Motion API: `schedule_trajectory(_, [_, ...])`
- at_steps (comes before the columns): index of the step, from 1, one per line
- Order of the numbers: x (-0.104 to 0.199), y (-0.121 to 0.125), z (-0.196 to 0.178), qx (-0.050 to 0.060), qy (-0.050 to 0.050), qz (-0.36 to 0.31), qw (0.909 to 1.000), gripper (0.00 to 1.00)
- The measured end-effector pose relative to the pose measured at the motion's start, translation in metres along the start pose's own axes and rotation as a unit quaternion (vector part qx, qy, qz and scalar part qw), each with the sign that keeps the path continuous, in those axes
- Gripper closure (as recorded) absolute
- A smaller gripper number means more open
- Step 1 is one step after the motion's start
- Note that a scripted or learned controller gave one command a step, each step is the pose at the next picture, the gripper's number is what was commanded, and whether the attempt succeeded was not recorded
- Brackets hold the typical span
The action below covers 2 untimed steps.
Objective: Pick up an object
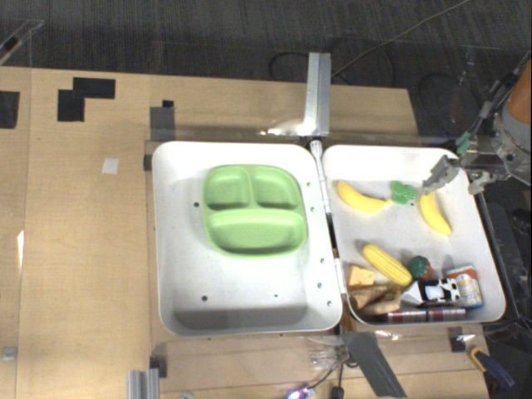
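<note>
A pale wooden counter (83, 248) carries two shallow white bins; the left bin (179, 298) holds a green divided plastic tray (253, 209). At the right bin (478, 248), the grey gripper (438, 174) hangs beside a yellow toy banana (434, 213), its opening impossible to tell. Dark carpet (208, 15) lies beyond.

bench (75, 248): pale wood | floor (166, 15): dark, perhaps carpet | cable (399, 36): black

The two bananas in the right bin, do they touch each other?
Apart. The camera view shows white bin floor and a green toy between the left banana and the right banana.
</note>
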State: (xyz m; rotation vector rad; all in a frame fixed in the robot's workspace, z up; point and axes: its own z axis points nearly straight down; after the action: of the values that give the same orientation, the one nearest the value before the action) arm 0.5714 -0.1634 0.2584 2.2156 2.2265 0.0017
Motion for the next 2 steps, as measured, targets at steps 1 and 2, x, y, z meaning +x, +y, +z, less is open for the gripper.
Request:
schedule_trajectory(1, [-0.042, 0.0186, 0.1633, -0.003, -0.001, -0.052, 0.9987, 0.0])
schedule_trajectory(2, [-0.042, 0.0185, 0.1634, -0.002, -0.001, -0.052, 0.9987, 0.0])
